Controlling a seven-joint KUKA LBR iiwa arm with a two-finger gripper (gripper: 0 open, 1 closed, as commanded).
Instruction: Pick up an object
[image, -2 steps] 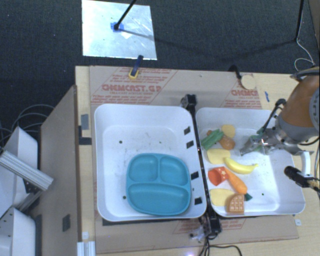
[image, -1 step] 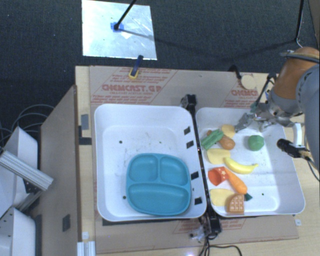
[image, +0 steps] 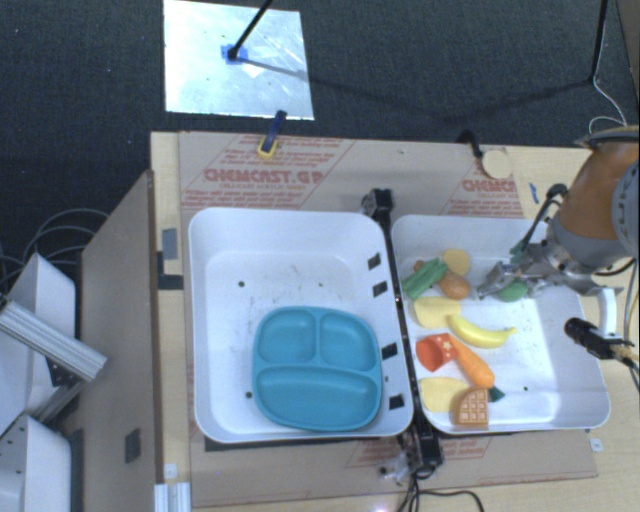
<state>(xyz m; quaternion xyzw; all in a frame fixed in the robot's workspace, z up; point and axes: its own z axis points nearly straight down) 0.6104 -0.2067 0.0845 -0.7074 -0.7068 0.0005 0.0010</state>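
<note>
The brown board (image: 300, 165) under the bins bore red print reading "CHEMCAST GP", upside down. The same print repeated near its right end, too faint to read in full.

**Two bins side by side, toys crowded into the right one**

The left bin (image: 215, 300) holds a divided plate (image: 318, 368) toward its near right part. The right bin (image: 580, 400) holds the toy food: a bean pod (image: 427, 275) at the far left, a potato-like piece (image: 456, 261) just behind it, a banana (image: 480, 331) in the middle, a pepper (image: 434, 351) and carrot (image: 472, 365) nearer, touching each other, and a waffle (image: 473, 408) nearest of all. The gripper (image: 497, 283) (reaching in from the right) sits low over the bin's far half, just beside a small rounded piece (image: 512, 292).
</note>
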